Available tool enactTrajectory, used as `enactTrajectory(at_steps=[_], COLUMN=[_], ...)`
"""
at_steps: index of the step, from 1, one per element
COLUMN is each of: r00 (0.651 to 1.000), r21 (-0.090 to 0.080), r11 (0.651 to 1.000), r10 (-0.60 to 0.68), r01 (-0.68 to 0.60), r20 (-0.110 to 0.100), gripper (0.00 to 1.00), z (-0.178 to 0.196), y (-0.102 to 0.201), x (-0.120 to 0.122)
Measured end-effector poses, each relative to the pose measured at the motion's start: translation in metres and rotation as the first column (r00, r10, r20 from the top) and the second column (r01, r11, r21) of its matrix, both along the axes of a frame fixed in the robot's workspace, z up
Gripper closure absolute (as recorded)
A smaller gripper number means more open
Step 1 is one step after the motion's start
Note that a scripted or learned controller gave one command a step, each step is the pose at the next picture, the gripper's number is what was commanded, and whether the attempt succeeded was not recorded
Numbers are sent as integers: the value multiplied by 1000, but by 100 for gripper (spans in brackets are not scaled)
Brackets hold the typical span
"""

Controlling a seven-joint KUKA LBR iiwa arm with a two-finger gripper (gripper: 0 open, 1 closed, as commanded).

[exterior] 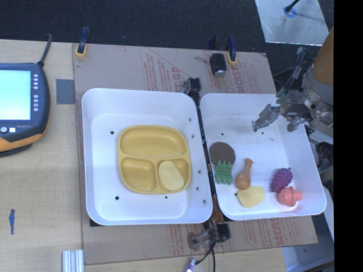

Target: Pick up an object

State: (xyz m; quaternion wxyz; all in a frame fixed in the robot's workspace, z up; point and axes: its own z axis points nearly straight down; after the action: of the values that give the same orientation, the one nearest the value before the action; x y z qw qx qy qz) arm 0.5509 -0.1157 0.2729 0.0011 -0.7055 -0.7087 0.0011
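Gripper [278,118] hovers open and empty at two o'clock; toys [249,177] clustered at five o'clock risk a miss.

A single fixed camera looks down at a slant from above the surface [39,208], far enough back to take in both white bins [96,152] side by side, with the arm [317,89] entering from the right.

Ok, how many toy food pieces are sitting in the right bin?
6, all toward its near side: brown disc, green piece, drumstick, yellow piece, purple grapes, and an orange-pink piece at the near right. None looks hidden.
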Motion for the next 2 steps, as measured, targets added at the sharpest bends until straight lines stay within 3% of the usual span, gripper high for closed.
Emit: enactTrajectory(at_steps=[1, 2], r00=[1000, 1000], r21=[-1, 0], r11=[1000, 1000], r10=[-1, -1], r01=[1, 1], r20=[-1, -2], gripper=[0, 0], z=[-103, -139], y=[-48, -97], x=[-47, -52])
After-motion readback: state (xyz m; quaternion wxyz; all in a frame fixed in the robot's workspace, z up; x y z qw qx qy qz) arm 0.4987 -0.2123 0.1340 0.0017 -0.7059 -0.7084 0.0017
